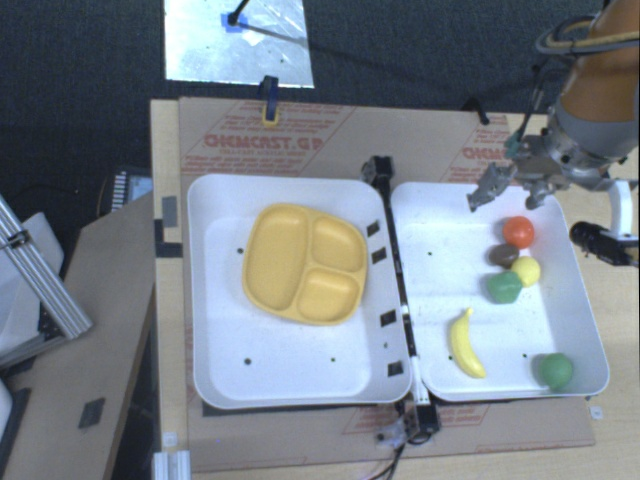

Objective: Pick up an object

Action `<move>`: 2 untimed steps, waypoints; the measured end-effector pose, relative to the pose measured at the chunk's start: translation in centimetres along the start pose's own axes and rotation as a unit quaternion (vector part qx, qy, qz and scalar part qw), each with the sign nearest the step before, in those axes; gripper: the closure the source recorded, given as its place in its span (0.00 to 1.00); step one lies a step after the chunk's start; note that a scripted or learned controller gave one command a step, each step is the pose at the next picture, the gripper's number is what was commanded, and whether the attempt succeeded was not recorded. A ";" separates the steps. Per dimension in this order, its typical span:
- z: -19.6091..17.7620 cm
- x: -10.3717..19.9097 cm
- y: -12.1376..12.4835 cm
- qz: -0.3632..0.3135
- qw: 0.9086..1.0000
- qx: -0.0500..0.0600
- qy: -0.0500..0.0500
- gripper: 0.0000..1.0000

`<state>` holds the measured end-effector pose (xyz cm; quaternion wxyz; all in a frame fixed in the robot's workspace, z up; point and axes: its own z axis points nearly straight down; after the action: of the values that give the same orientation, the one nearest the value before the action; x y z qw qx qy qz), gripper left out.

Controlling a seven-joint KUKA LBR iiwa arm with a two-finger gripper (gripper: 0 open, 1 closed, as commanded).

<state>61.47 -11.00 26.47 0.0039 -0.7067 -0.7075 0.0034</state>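
In the camera view, you are looking down on two white bins sitting side by side on the counter (170, 148). The left bin (215, 368) is holding a yellow divided plate (303, 262), and the right bin (440, 278) is carrying all the small items. The gripper (511, 191) is hanging over the far edge of the right bin, up near its back wall, and its jaws are standing spread with nothing between them.

For the step in hand, you are choosing a target and lining up above it. The orange ball (518, 232) is lying just beside the jaws, slightly nearer the camera and toward the right wall, so it looks like the shortest reach. It is, however, sitting at the head of a tight cluster: a brown piece (503, 255) is touching or nearly touching it, with a yellow ball (527, 271) and a green piece (504, 287) packed just below (a crowded spot for two fingers). If you are going for it, try centring the jaws squarely over the ball and coming straight down, so one finger is not landing on the brown piece.

The banana (465, 343) is lying alone in the middle of the right bin's near half, well apart from the jaws, and the green ball (553, 369) is sitting in the near right corner, farther still. Either is likely offering a cleaner grasp, at the cost of a longer move.
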 end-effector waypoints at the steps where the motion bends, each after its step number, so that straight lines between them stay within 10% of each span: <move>1: -0.7 0.0 0.2 -0.001 1.000 -0.006 -0.001 0.00; 2: 5.2 0.8 0.5 -0.002 1.000 -0.004 0.000 0.00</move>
<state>61.94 -10.16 21.30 0.0010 -0.7054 -0.7088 0.0007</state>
